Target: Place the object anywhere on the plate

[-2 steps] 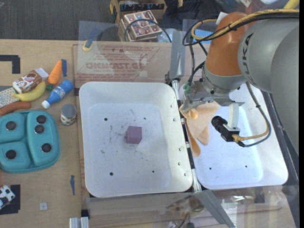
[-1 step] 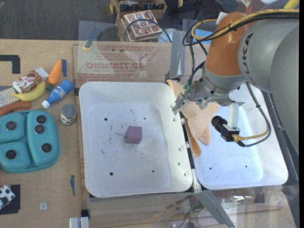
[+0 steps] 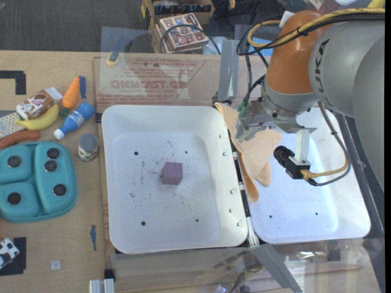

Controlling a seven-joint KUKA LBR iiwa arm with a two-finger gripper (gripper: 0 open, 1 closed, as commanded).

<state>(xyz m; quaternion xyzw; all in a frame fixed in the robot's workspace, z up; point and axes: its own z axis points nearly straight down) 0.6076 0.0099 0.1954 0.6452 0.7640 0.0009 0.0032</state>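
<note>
A small purple cube (image 3: 171, 173) lies alone near the middle of the left bin (image 3: 122, 224). A tan, plate-like piece (image 3: 259, 155) lies at the left side of the right bin (image 3: 330, 218), and its left edge rides up on the divider between the bins. My gripper (image 3: 246, 127) hangs over the top of that tan piece, close to the divider, with the orange band and grey wrist above it. The wrist hides the gripper's tip. The cube is well to the left of the gripper and apart from it.
On the bench to the left lie a teal compartment tray (image 3: 33, 179), a banana (image 3: 40, 119), a carrot (image 3: 72, 92), a blue bottle (image 3: 74, 119) and a small can (image 3: 88, 146). A cardboard box (image 3: 177, 11) stands behind the bins. A black cable plug (image 3: 290, 161) dangles over the right bin.
</note>
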